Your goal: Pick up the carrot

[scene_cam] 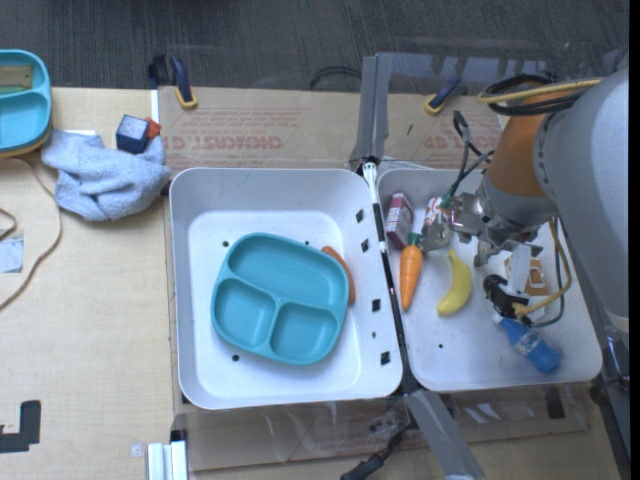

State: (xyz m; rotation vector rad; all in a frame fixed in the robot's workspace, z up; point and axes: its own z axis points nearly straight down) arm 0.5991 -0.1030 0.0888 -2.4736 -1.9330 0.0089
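The carrot (pixel 410 274) lies in the right bin (pixel 500 376), close to that bin's left wall, with its green top pointing to the back and its orange tip toward the front. My gripper (pixel 436 232) hangs just behind and to the right of the carrot's top end. The grey arm with its orange band reaches in from the right. Nothing shows in the gripper.
A banana (pixel 455 286) lies just right of the carrot. A blue bottle (pixel 528 347) sits at the front right, and a maroon packet (pixel 398 217) at the back left. The left bin (pixel 190 268) holds a blue divided tray (pixel 280 298) with an orange item (pixel 342 267) at its edge.
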